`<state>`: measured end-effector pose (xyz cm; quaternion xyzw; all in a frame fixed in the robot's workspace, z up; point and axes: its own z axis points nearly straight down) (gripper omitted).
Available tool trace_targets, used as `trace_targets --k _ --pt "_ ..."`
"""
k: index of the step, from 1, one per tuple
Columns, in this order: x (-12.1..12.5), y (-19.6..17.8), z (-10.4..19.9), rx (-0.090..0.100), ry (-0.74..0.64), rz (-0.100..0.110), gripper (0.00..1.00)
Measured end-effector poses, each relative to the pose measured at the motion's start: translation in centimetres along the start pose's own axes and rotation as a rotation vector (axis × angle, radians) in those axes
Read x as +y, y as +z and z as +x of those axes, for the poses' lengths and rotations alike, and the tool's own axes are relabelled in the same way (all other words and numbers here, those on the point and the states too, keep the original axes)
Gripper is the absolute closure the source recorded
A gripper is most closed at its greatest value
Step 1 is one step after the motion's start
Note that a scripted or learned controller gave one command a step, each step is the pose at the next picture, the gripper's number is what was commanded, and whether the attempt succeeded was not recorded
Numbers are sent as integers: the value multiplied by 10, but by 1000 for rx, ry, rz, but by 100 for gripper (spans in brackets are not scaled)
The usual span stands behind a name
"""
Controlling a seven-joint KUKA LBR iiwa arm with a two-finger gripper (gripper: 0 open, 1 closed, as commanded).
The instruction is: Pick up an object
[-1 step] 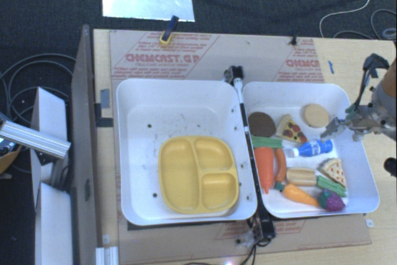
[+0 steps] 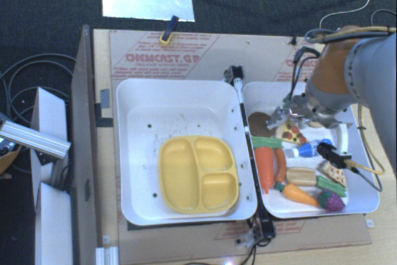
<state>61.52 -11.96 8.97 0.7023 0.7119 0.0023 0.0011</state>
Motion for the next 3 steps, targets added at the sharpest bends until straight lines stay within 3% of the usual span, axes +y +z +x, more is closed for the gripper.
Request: trace_targets --k 1,3 --pt "-43 -100 59 0 4 0 0" --pt "-113 -95 85 -1 13 8 0"
